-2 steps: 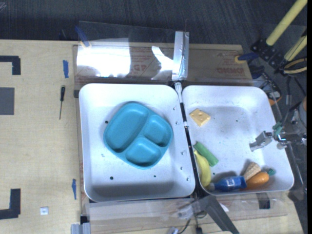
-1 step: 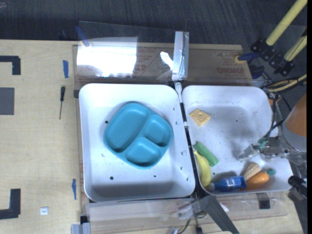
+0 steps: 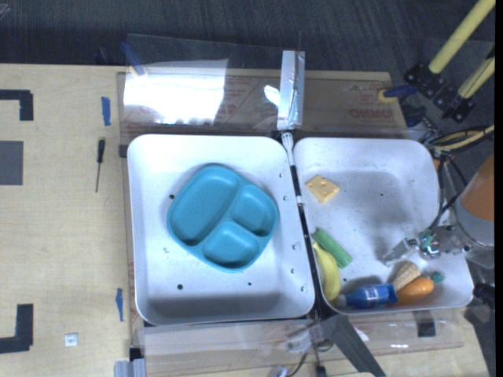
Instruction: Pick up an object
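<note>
Cone (image 3: 404, 274) just below end effector (image 3: 402, 248)

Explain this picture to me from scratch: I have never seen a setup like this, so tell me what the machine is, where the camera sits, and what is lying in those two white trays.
One fixed camera looks down at a slant on a wooden bench bearing two shallow white bins. The machine is a robot arm, grey with an orange band, reaching in from the right. Its gripper, a two-finger claw, hangs over the right bin, just above the carrot. Nothing is visibly held between its fingers.

The left bin holds a blue divided plate. The right bin holds toy food: a cheese wedge, a green vegetable piece, a banana, a blue bottle, a cone-shaped piece and an orange carrot.
</note>
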`<state>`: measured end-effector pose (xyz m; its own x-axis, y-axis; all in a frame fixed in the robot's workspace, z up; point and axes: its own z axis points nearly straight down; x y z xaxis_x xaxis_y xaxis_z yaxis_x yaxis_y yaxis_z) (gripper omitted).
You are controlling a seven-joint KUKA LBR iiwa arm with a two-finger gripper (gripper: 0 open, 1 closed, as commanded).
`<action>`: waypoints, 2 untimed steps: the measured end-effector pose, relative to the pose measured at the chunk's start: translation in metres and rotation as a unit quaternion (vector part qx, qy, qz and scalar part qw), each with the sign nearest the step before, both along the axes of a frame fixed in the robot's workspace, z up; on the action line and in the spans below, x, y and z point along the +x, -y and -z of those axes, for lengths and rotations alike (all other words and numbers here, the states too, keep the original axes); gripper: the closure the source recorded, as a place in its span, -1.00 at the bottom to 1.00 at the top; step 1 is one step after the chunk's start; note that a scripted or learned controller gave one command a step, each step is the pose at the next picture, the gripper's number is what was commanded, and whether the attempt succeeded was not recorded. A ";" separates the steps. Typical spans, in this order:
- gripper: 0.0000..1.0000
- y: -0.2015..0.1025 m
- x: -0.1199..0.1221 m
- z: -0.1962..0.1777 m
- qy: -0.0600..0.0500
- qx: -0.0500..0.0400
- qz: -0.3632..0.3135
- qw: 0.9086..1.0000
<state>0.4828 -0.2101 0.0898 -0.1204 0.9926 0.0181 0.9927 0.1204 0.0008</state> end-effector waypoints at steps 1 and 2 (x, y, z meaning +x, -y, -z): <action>1.00 0.004 0.002 -0.009 0.006 -0.008 0.001 1.000; 1.00 0.015 -0.001 -0.118 0.007 -0.012 -0.056 0.998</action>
<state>0.4820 -0.2252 0.2078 -0.2300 0.9732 -0.0077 0.9731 0.2301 0.0104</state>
